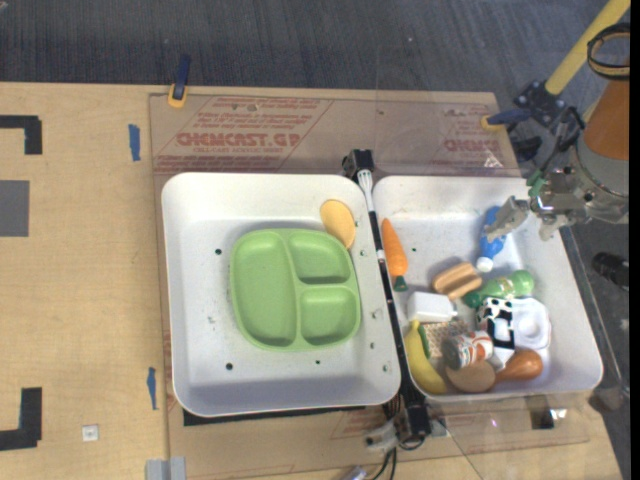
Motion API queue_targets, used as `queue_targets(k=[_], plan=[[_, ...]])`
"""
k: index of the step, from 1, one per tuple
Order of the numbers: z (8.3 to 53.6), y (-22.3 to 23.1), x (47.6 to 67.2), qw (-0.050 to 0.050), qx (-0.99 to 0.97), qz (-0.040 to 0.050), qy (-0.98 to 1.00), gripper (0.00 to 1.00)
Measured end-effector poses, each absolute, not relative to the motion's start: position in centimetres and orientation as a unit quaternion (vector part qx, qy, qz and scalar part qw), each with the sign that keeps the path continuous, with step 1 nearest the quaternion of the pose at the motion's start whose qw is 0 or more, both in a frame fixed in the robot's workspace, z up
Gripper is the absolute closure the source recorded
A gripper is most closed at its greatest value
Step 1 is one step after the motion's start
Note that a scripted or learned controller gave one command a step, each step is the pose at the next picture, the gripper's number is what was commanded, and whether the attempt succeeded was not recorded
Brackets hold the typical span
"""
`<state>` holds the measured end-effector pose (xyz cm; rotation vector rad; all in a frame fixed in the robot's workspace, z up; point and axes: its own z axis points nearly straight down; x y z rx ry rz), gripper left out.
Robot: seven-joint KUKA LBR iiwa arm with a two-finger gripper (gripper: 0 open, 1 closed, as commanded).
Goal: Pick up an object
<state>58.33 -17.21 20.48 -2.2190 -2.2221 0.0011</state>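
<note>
1. Grey metal, that is my gripper [527, 211], hanging over the right bin [580, 298] at about two o'clock of that bin, near its upper right rim.
2. Whether my jaws are apart or together I cannot tell; the view is too small and cluttered there, and I see nothing between them.
3. Just beside me, toward nine o'clock, a blue bottle [491, 234] with a white cap lies tilted on the bin floor.
4. Most of the objects I could pick crowd the bin's six o'clock half: a hot dog [459, 278] near the centre, a green toy [505, 288] just beside it at three o'clock, and a black-and-white cow figure [503, 320] below those.
5. Along the bin's nine o'clock wall lies an orange carrot [395, 249], its green end pointing toward six o'clock.
6. At seven o'clock a yellow banana [421, 360] curves along the corner, touching a small can [466, 351] and a brown potato-like piece [470, 375]; an orange-brown rounded object [521, 365] sits just beside them at five o'clock.
7. In the left bin [190, 298] a green divided plate [268, 288] lies flat in the middle, and a yellow lemon-shaped piece [339, 221] rests at its one o'clock, near the wall between the two bins.
</note>
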Motion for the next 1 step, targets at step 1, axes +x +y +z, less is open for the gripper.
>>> queue_targets(k=[1], plan=[[9.77,-15.42,62.96,-0.001,-0.804,-0.0008,-0.595,0.0]])
